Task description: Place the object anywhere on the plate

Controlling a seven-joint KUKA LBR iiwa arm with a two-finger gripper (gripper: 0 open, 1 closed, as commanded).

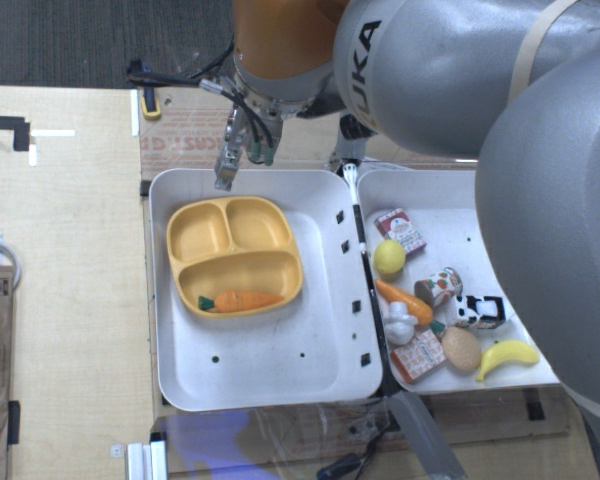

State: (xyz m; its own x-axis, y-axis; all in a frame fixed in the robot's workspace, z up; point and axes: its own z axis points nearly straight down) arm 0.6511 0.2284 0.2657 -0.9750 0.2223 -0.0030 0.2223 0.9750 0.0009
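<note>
A yellow plate (235, 253) with three compartments lies in the left white bin (310, 358). An orange toy carrot (242, 300) with a green top lies in the plate's long front compartment. My gripper (242, 161) hangs over the far rim of the left bin, just behind the plate. Its fingers (224, 168) stand apart with nothing between them. The carrot is well clear of the gripper, on the plate's near side.
The right bin (435, 193) holds several toy foods: a lemon (388, 256), a second carrot (405, 301), a red box (402, 230), a can (438, 286), a banana (507, 358). The arm's grey body covers that bin's right part. A divider (360, 268) separates the bins.
</note>
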